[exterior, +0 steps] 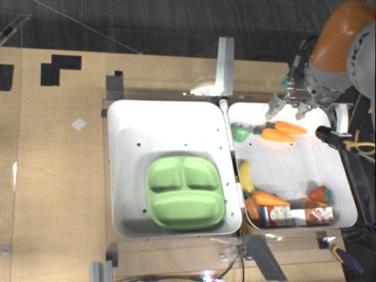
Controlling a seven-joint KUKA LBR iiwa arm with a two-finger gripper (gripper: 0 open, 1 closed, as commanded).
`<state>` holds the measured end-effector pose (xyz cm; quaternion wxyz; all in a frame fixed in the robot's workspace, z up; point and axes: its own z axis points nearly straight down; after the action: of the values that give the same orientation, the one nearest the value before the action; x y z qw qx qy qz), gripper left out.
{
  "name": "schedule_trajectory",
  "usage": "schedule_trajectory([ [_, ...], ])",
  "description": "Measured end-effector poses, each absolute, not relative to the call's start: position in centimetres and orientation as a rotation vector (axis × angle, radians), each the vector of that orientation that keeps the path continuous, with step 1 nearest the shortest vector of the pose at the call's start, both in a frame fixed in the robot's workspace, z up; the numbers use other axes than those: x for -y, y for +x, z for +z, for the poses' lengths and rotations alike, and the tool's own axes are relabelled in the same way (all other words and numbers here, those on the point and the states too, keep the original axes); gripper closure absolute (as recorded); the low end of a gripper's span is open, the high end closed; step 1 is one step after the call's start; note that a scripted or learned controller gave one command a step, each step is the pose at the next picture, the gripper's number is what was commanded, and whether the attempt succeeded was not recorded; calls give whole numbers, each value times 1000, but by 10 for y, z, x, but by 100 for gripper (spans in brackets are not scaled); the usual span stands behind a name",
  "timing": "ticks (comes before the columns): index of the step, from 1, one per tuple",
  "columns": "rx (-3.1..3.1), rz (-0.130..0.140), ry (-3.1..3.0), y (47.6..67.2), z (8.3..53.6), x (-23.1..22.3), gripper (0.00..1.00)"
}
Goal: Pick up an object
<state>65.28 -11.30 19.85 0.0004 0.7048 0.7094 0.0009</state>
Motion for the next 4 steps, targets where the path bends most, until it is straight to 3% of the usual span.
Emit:
schedule_trajectory([
  [1, -2080, 3, 2350, 671, 263, 107, 0],
  [2, -1994, 5, 2425, 670, 96, 88, 0],
  [3, -1867, 5, 2525, 655, 184, 47, 0],
  [4, -1764, 0, 2600, 608, 120, 112, 0],
])
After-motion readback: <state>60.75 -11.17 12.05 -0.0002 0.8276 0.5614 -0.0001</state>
